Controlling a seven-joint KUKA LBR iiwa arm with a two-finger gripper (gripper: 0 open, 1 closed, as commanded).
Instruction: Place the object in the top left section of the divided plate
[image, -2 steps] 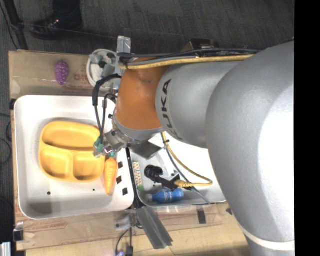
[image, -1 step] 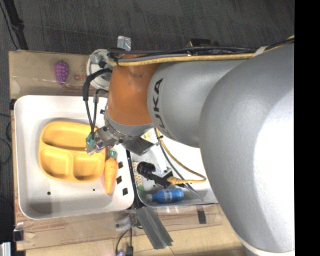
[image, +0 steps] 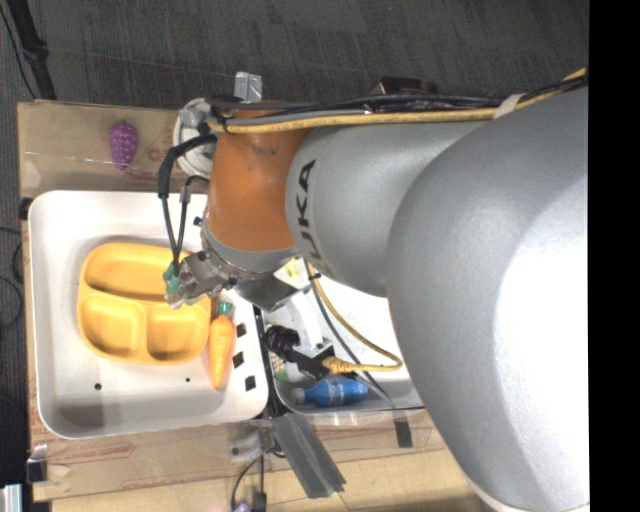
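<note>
the gripper (image: 180, 288) hangs over the right rim of the yellow divided plate (image: 120, 325) in the left bin (image: 50, 300); the wrist hides its tips, so i cannot tell how wide it stands or whether it carries anything. the likely object, a toy carrot (image: 220, 350), lies just beside the plate, outside it. a release here could miss the section. the right bin (image: 380, 400) is mostly covered by the arm.

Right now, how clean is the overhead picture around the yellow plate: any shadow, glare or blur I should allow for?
Camera view: the arm casts a soft shadow over the right edge of the divided plate; the left bin's white floor is bright but not blown out; the gripper area is dark and slightly soft, so fine detail there is hard to read; the carrot looks sharp.
</note>
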